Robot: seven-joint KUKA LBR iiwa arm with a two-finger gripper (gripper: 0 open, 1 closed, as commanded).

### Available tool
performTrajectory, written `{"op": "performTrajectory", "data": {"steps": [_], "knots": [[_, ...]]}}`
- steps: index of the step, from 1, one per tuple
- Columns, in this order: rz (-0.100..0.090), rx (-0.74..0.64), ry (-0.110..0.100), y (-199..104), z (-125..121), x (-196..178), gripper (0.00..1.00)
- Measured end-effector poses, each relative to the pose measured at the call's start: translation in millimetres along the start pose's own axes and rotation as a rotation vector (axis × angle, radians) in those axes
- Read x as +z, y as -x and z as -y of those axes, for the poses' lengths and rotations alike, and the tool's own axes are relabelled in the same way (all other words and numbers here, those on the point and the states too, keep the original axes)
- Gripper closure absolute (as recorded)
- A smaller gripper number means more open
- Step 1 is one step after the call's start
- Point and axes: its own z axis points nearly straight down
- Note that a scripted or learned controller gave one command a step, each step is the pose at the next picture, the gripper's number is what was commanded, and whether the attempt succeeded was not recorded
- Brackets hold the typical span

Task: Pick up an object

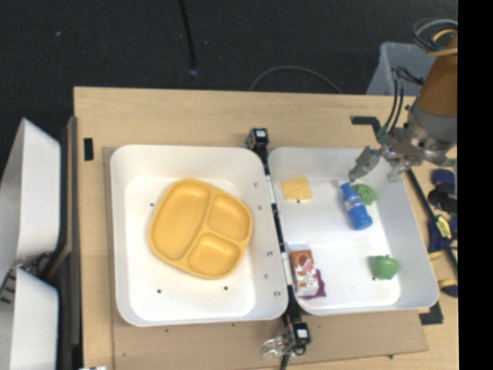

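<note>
camera view:
left bin (123, 206): holds a yellow divided plate (201, 227), near its middle.
right bin (408, 230): yellow sponge (296, 189) near far left corner; blue bottle (356, 207) right of centre toward the far edge, touching a green item (367, 193); green lump (384, 267) near the near right corner; snack packet (305, 273) at the near left corner.
gripper (375, 165): over the far right edge of the right bin, above the blue bottle, fingers spread, nothing between them.
arm: grey, orange band (441, 87).
</note>
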Motion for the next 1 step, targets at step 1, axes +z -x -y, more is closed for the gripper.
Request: {"op": "performTrajectory", "data": {"steps": [1], "knots": [[0.003, -0.004, 0.014, -0.4, -3.0, -9.3, 0.00]]}}
